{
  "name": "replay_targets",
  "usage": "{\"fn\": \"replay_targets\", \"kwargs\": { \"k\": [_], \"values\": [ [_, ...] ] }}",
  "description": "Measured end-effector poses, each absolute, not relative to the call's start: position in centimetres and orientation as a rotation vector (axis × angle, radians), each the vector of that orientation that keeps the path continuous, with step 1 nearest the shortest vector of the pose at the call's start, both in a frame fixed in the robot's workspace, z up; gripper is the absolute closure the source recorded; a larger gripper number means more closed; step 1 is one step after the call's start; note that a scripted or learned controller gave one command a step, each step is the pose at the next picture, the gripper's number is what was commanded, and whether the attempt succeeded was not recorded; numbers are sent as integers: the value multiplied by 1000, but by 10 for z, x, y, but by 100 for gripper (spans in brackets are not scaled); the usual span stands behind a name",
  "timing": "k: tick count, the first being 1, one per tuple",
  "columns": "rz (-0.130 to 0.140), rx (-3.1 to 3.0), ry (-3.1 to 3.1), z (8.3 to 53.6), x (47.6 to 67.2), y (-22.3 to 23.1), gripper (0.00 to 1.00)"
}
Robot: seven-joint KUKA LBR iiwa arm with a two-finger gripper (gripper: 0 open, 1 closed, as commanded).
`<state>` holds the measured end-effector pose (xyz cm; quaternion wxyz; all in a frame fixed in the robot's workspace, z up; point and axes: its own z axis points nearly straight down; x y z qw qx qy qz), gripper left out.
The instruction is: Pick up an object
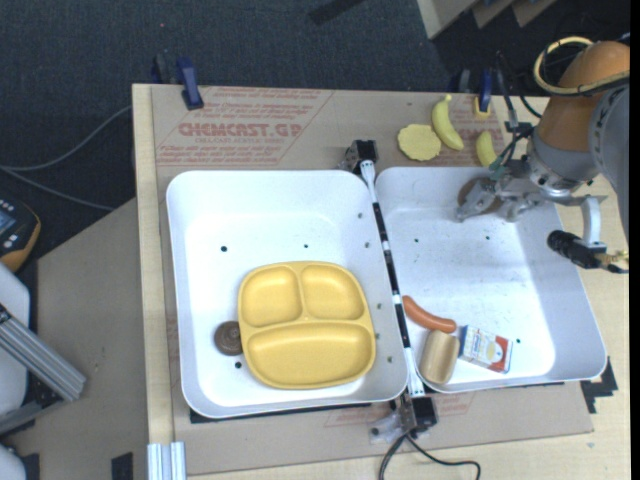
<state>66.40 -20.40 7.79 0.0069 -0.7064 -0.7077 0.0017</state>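
Note:
My gripper (492, 202) hangs low over the far end of the right bin (470, 278), its grey fingers (471, 204) spread open with nothing between them. At that bin's near end lie a red-orange sausage (428, 316), a tan cylinder (438, 356) and a small red, white and blue packet (486, 349), all well in front of the gripper. In the left bin (260, 218) a yellow divided plate (305, 323) lies flat. A brown round piece (228, 338) sits against the plate's left edge.
On the bench behind the right bin lie a banana (447, 123), a yellow round slice (420, 141) and a small yellow-green piece (486, 148). The arm's grey wrist with its orange band (585, 88) stands over the right bin's far right corner. Blue clamps (187, 81) hold the board's back edge.

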Motion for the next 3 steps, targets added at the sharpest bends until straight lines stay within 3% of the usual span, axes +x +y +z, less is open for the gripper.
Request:
{"fn": "replay_targets", "kwargs": {
  "k": [1, 2, 3],
  "values": [
    [-8, -2231, -2230, 174, 669, -225, 0],
    [2, -2212, -2222, 118, 666, -172, 0],
    [7, -2222, -2214, 82, 630, -203, 0]
  ]
}}
